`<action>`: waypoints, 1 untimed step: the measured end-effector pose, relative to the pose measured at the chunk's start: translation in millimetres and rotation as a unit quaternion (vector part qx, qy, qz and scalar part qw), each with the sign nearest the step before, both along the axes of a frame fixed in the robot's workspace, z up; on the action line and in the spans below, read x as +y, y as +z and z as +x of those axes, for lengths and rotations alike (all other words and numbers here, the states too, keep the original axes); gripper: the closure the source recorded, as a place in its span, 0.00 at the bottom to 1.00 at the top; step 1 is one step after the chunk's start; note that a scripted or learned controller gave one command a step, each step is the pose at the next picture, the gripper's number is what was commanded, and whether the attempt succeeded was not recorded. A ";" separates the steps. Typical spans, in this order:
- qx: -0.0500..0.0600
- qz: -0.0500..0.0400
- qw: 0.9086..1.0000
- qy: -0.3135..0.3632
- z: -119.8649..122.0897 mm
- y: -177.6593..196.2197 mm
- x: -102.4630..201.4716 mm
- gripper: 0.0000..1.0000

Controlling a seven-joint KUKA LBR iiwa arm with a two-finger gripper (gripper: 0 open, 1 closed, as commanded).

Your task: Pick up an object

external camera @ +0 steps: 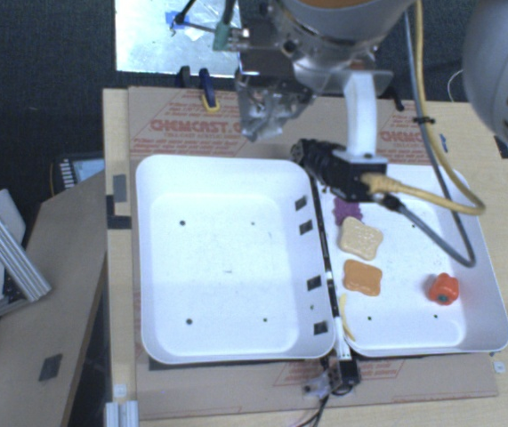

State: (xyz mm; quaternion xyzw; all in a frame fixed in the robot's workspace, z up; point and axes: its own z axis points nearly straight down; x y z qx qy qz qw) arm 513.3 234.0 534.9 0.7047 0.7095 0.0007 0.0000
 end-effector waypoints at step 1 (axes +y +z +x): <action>-0.001 0.000 1.000 -0.003 13.8 0.0 0.1 1.00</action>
